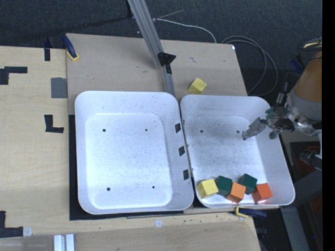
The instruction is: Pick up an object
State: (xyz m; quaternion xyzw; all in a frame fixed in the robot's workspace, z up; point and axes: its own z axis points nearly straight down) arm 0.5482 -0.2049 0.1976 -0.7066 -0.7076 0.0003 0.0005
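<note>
Over the right bin's [272, 140] far right side hangs the gripper [260, 129], its two fingers spread apart with nothing between them. Well below it, along the bin's near edge, sit the blocks: yellow block [208, 186], two green blocks [224, 183], orange block [237, 192] and red block [263, 192], clustered and touching. Another yellow cube [198, 86] lies on the bench beyond the bins.

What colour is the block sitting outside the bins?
Yellow block, seen in the camera view.
</note>
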